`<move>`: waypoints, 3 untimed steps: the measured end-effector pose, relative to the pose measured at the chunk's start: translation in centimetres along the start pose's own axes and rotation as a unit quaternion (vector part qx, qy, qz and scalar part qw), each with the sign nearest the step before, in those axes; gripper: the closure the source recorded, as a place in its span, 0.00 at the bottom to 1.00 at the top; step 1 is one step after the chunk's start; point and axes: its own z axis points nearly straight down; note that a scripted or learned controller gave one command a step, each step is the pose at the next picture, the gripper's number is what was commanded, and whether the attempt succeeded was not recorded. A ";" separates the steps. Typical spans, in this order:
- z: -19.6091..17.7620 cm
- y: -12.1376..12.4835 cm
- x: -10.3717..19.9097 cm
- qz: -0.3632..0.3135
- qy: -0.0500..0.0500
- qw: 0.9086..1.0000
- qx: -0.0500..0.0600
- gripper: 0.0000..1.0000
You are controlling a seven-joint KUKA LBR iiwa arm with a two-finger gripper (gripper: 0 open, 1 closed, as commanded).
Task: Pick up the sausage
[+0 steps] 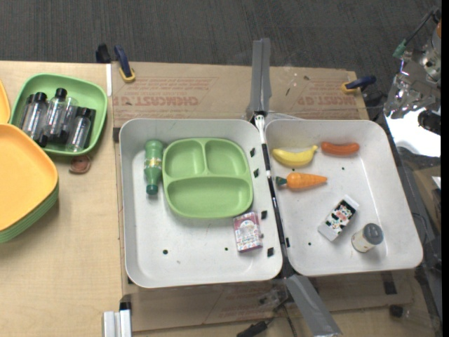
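The tabletop (63,272) is carrying two white bins side by side. The left bin (140,258) is holding a green divided plate (208,177), a green bottle (152,166) just beside its left edge, and a small pink packet (247,231) near its lower right corner. The right bin (393,188) is holding a banana (295,156), a carrot (302,181), a patterned box (338,218), a small round container (367,236), and the sausage (340,147), which is lying near the far wall just right of the banana. The claw (414,83) is hanging well apart from it, beyond the bin's far right corner; I cannot tell how it is set.
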 end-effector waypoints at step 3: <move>-4.8 0.1 -0.3 0.124 0.000 0.992 0.001 1.00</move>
